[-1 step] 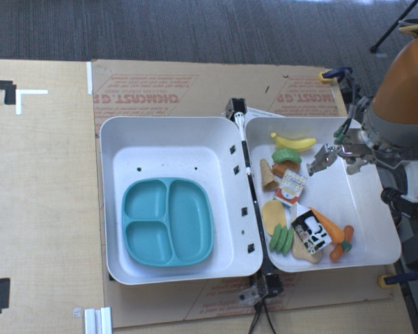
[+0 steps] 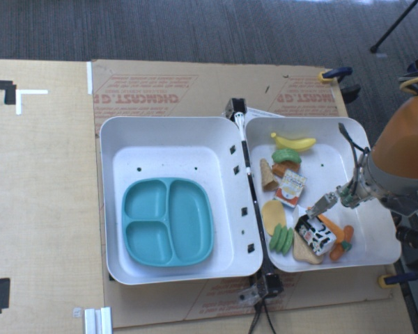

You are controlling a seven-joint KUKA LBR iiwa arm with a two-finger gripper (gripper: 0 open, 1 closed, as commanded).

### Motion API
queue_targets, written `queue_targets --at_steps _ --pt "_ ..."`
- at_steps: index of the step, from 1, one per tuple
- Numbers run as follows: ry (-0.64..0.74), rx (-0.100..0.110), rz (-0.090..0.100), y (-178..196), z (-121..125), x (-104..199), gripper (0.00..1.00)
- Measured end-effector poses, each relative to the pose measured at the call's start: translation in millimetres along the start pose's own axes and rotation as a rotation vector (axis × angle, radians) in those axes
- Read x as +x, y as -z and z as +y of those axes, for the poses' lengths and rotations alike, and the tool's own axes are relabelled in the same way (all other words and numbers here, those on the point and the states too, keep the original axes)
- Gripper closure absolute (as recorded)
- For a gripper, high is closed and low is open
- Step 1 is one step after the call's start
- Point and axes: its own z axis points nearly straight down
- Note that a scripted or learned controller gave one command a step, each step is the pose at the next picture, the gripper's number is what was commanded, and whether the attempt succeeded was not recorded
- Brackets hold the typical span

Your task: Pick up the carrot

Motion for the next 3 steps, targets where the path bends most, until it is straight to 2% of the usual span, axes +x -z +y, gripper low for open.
queue_targets --at_steps 1,2,3 --pt "-0.019 -0.031 -0.017 -14.2 -4.9 10.5 0.0" --pt "-0.139 -0.029 -0.016 -15.3 -5.8 11.8 0.0" --pt "-0.051 -0.032 -0.018 -15.1 -4.9 10.8 0.0"
